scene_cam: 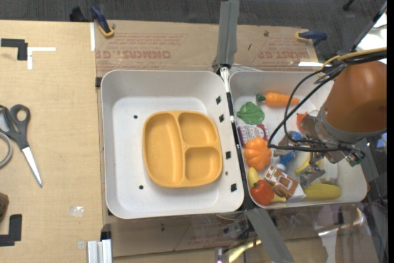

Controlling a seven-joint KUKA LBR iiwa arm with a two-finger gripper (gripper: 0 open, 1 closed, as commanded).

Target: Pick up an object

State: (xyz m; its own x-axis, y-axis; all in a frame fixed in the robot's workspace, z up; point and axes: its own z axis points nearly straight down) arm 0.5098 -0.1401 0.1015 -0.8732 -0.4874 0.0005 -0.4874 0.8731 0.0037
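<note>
Reaching in from the right edge of the frame, the arm (360, 98) hangs over the right bin (246, 80), its gripper (317, 169) low in the bin's lower-right part, close to the right wall; cannot tell the hand's state. Toys crowd that bin: a carrot (278, 98) near the top, a green leaf (250, 113) below it, a pumpkin (257, 153) by the left wall, a red tomato (261, 193) and a yellow banana (322, 191) along the bottom wall. Little open floor around the gripper. The left bin (117, 132) holds a yellow divided plate (183, 148) with bare floor round it. Scissors (23, 141) lie on the bench at far left.
</note>
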